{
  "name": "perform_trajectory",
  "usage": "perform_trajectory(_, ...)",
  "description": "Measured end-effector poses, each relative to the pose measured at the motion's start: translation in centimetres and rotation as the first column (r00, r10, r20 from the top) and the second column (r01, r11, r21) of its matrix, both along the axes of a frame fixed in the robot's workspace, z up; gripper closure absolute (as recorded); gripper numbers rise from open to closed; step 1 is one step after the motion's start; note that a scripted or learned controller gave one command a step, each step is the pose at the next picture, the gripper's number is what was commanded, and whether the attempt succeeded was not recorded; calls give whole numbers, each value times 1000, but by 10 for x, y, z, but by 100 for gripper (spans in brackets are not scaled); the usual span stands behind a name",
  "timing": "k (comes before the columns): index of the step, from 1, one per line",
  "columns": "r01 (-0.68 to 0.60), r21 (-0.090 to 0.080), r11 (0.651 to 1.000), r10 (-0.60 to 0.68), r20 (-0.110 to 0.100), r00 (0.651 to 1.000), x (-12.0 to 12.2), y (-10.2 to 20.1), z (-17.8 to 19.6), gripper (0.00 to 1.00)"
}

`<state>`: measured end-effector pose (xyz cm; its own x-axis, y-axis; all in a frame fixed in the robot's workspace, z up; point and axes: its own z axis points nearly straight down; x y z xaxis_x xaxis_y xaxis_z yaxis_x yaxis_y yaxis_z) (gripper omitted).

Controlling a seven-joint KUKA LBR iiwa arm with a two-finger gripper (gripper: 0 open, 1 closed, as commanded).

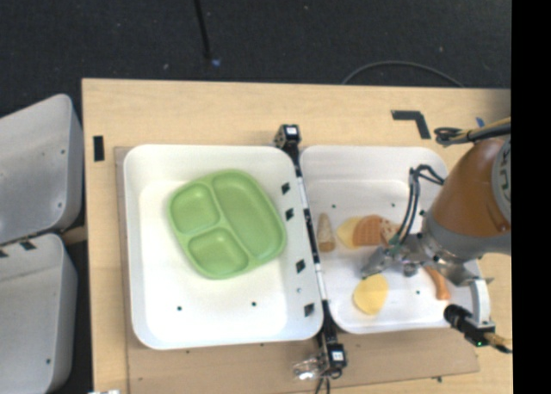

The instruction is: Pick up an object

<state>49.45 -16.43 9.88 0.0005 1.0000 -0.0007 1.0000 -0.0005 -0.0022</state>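
Reaching in from the right, the grey arm with its orange band (472, 186) hangs low over the right bin (362, 164), and the gripper (389, 256) sits near the middle of that bin's floor. Its dark fingers are too blurred and small to read, so whether the claw is spread or closed cannot be told, and nothing is clearly seen between them.

Just below the gripper, toward the bin's near edge, lies a yellow round piece (371, 295). Just left of the gripper rests an orange-brown food piece (371, 230), touching a pale yellow piece (348, 233) on its left. A small tan piece (325, 233) stands close to the bin's left wall. A thin orange piece (437, 283) lies near the right wall, partly under the arm.

The left bin (142, 298) carries a green divided plate (227, 223), set slightly toward its far right corner.
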Motion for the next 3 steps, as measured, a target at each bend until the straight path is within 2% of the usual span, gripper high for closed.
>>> perform_trajectory(1, 5, 0, 1000, -5, 4, 1000, 1, 0, 12, 100)
perform_trajectory(2, -3, -2, 1000, 3, 10, 1000, 9, -6, 73, 100)
perform_trajectory(3, -4, -2, 1000, 4, 9, 1000, 8, -8, 117, 100)
